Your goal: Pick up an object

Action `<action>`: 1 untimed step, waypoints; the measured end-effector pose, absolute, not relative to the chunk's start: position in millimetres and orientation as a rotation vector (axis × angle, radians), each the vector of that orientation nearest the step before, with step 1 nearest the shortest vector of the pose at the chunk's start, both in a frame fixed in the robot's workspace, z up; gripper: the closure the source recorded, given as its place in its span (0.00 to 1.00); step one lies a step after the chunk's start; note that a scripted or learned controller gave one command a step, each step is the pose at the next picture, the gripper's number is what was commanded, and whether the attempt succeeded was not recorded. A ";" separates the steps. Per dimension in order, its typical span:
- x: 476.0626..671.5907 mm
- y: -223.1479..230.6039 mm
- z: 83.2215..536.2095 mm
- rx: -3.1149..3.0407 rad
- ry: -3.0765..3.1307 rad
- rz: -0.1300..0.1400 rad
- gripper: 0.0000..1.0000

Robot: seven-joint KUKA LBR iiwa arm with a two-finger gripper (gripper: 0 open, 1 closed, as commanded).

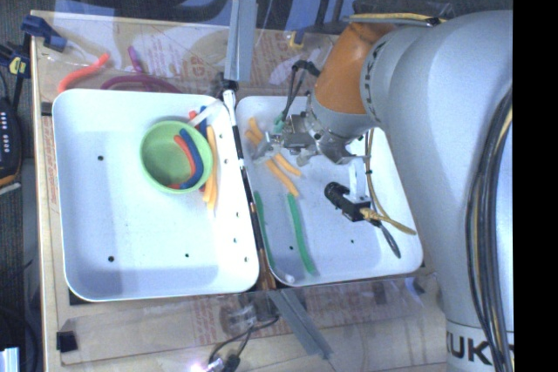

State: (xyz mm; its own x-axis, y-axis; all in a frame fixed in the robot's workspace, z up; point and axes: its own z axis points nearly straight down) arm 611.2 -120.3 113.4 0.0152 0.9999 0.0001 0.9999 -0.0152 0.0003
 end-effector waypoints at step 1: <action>611.8 -119.7 123.3 2.235 2.205 0.005 1.00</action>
